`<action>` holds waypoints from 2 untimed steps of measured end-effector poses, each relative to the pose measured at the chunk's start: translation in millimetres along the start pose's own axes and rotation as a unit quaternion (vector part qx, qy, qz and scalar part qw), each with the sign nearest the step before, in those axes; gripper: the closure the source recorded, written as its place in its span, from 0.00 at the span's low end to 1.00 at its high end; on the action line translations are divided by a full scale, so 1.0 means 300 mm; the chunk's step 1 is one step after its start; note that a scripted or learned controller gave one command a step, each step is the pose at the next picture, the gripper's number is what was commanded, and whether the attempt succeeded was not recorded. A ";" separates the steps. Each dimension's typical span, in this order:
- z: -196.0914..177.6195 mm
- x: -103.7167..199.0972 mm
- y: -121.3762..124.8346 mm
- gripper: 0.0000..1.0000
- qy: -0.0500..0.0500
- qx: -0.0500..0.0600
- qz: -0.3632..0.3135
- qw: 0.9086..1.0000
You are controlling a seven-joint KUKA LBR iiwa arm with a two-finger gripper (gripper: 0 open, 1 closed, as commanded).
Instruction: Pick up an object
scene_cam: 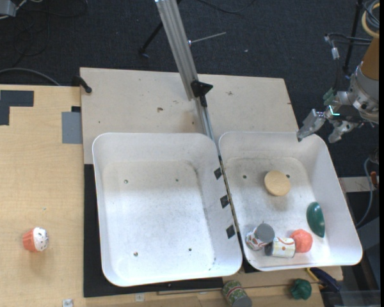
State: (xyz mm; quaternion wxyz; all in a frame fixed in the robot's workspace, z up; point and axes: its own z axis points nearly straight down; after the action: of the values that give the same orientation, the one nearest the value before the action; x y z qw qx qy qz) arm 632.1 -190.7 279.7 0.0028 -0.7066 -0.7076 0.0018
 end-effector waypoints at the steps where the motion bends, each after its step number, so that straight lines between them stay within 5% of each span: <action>1: -0.009 0.001 0.003 0.00 -0.001 -0.002 -0.001 1.000; 2: 0.204 0.020 -0.002 0.00 0.000 0.001 0.000 1.000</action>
State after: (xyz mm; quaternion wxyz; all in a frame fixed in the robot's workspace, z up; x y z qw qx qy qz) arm 631.0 -184.5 218.4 0.0037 -0.7065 -0.7077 0.0021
